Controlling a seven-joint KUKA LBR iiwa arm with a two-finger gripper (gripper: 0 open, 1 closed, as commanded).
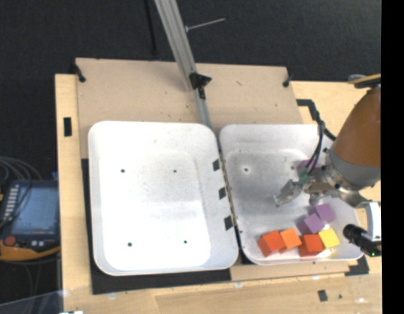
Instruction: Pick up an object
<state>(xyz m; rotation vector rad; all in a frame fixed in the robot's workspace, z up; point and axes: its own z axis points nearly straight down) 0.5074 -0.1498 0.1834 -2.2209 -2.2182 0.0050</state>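
Legible text, labels, brands, numbers, signs: none.

Handheld control pendant (28, 218), lower left beside the bench (143, 97): lit bluish screen, its content too blurred to read; dark keys on its left side, no characters resolvable.

Left bin (103, 142) and right bin (254, 139): plain white surfaces, small dark dots and clips, no printing discernible.

Coloured blocks (300, 237) in the right bin: plain faces, no markings visible.
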